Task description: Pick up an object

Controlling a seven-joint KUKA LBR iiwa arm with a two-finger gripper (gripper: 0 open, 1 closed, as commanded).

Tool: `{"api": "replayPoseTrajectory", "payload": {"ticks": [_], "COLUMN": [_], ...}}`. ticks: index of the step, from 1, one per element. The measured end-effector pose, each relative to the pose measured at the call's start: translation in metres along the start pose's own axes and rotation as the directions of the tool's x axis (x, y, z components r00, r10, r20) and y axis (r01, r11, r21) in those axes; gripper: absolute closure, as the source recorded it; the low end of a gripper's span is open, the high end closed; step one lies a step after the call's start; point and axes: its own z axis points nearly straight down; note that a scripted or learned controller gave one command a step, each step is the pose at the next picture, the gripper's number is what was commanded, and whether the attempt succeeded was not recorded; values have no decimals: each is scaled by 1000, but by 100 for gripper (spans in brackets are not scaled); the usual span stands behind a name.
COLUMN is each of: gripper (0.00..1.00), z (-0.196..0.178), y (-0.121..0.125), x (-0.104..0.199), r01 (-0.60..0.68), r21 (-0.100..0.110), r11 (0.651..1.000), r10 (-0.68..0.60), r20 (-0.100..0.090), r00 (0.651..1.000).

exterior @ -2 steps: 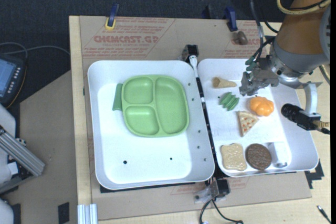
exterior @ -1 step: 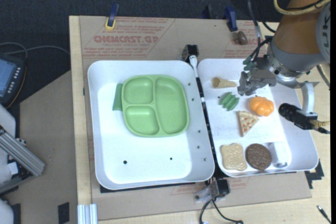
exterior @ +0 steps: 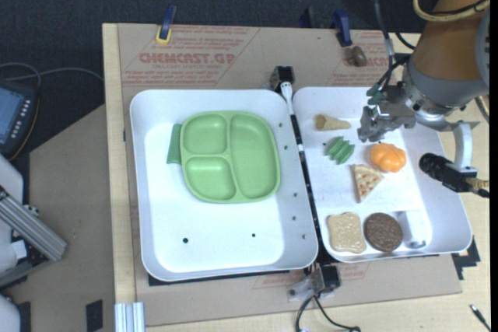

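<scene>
gripper (exterior: 377, 123) hangs over the right bin (exterior: 443, 223), just up-left of the orange (exterior: 387, 158), can't tell if jaws are open or clenched, nothing seen between them. Around the orange: green piece (exterior: 339, 149) to its left, cone (exterior: 332, 122) beyond that, pizza slice (exterior: 365, 180) just below-left, toast (exterior: 345, 232) and brown cookie (exterior: 383, 231) further below. Green tray (exterior: 230, 155) sits well left, in the left bin (exterior: 156, 221)

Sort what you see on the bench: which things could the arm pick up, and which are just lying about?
Job:
gripper
orange fruit
pizza slice
green pods
cone
toast
brown patty

Lying about:
green divided tray
left bin
clamps
</scene>
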Motion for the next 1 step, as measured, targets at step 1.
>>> {"api": "replayPoseTrajectory", "payload": {"ticks": [1], "gripper": [100], "z": [-3], "y": [-10], "x": [4], "r01": [0], "r21": [4], "r11": [1000], "r10": [0], "r20": [-2], "r00": [1000]}}
